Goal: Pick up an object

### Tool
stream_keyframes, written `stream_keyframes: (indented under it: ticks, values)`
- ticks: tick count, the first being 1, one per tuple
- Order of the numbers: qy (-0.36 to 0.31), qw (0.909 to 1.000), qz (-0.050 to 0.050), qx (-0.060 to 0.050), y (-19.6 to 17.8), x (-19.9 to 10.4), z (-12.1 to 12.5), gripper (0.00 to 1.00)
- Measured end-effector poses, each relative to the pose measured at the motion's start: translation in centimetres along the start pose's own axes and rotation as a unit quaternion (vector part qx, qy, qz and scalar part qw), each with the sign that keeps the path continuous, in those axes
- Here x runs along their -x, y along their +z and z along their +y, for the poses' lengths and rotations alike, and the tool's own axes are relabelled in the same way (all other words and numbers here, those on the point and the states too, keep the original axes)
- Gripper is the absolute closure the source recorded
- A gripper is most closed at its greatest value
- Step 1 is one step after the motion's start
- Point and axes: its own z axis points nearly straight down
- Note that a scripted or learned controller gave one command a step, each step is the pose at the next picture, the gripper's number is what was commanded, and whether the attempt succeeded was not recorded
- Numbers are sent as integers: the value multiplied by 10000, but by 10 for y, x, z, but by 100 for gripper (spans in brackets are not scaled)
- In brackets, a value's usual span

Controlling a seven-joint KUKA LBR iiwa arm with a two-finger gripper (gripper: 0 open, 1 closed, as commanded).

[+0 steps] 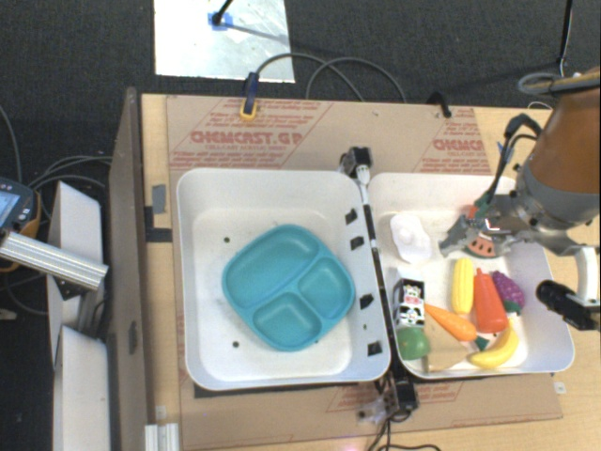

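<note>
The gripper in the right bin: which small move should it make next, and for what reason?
Probably a short descent straight down. The gripper hangs over the right bin, above a watermelon slice, with no toy seen between its fingers. The corn and carrot lie nearer the camera, crowded together, so the slice looks like the closest target.

Teal plate (287, 287), toy food pile (474, 310)

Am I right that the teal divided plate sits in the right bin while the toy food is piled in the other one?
Not quite: the camera view shows the teal divided plate in the left bin. The toy food is piled in the right bin, under the gripper.
</note>
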Motion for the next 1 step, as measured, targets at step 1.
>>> stream_keyframes:
  ticks: [1]
  values:
    - [27,10000,-2,-16,150,42,4,0]
